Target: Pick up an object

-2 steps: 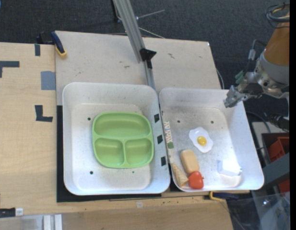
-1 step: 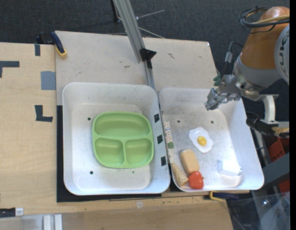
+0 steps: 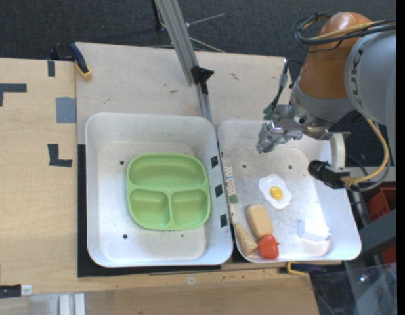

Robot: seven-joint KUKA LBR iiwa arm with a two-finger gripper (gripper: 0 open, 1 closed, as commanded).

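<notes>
One fixed camera, high above the bench, looking down at a slant.
It takes in both white bins: the left bin [image 3: 97,176] at centre, the right bin [image 3: 343,235] toward 4 o'clock, with the arm [image 3: 346,64] entering from 2 o'clock.

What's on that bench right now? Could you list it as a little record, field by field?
left bin: holds a green divided plate
right bin: holds a toy fried egg, a tan bread piece, a red tomato and a pale clear item
gripper: above the right bin's far end, nothing seen between its fingers
nearest thing to gripper: the fried egg
</notes>
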